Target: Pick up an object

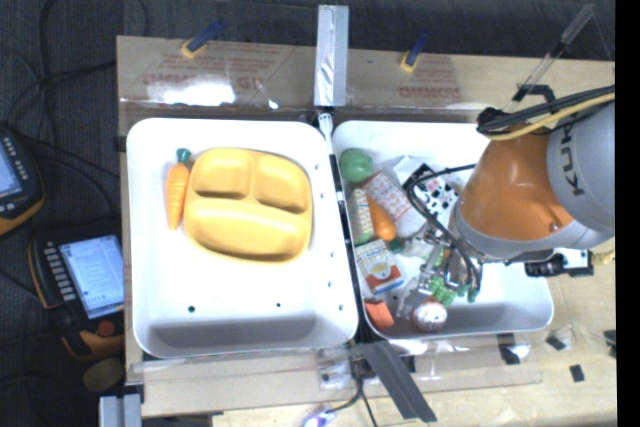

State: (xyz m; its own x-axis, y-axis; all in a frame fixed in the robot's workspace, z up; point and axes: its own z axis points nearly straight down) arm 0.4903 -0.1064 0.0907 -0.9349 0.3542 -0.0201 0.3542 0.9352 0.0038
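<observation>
My tool (440, 277) hangs low in the right bin (535, 310), over the clutter near its front wall; can't tell its opening or whether it has hold of anything, wrist bulk & cables hide that. Nearest candidate is the small white ball w/ red marks (431, 316), just below the tool, beside an orange piece (378, 313). Ball looks light, hard, smooth, so prob. slippery & apt to roll; I'd take it across the middle. Flat printed packets (378, 262) look thin, stiff, hard to get under. Green ball (355, 165) sits at the back, by the divider. Room is tight: front wall right by the ball, items touching all round. Left bin (150, 245) has a yellow divided tray (250, 203) w/ a toy carrot (177, 192) beside it, open floor in front
</observation>
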